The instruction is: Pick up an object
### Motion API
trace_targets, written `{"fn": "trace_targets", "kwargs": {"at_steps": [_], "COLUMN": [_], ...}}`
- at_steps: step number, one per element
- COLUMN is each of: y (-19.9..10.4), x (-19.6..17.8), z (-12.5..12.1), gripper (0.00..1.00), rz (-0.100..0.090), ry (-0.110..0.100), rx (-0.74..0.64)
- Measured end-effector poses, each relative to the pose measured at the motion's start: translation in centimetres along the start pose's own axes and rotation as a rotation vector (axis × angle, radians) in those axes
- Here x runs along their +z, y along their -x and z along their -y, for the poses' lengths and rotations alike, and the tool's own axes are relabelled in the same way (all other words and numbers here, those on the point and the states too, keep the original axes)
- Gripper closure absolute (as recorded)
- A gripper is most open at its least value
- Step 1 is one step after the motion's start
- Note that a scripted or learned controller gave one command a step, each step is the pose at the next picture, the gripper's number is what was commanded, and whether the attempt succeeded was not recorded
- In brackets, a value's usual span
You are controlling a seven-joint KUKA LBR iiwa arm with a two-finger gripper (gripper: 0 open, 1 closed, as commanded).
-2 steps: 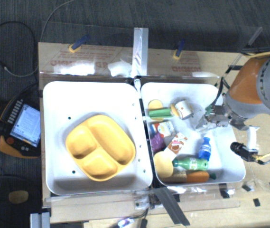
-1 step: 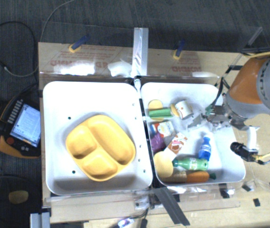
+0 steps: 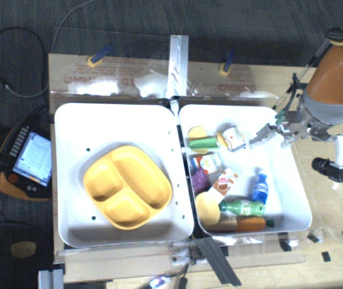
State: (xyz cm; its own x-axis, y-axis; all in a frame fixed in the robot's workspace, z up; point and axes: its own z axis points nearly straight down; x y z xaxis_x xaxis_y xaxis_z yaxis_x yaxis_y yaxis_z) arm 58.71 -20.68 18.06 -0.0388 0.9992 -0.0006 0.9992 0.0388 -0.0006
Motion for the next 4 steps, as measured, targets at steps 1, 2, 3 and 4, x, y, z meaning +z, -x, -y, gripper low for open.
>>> {"fn": "trace_targets", "kwargs": {"at_steps": [1,2,3,4], "y": [0.4,0.5,-3.5,-6.3], "x": [8.3,7.6,-2.6,-2.5], "z": [4.1,4.2,3.8,4.4], "gripper": [0.00,1.00,1.00,1.00], "rz": [-0.010,-0.007,0.002,0.001], "ry": [0.006,0.003,-0.002,-0.003], "rx": [0.081,0.081,0.304,0.329]}}
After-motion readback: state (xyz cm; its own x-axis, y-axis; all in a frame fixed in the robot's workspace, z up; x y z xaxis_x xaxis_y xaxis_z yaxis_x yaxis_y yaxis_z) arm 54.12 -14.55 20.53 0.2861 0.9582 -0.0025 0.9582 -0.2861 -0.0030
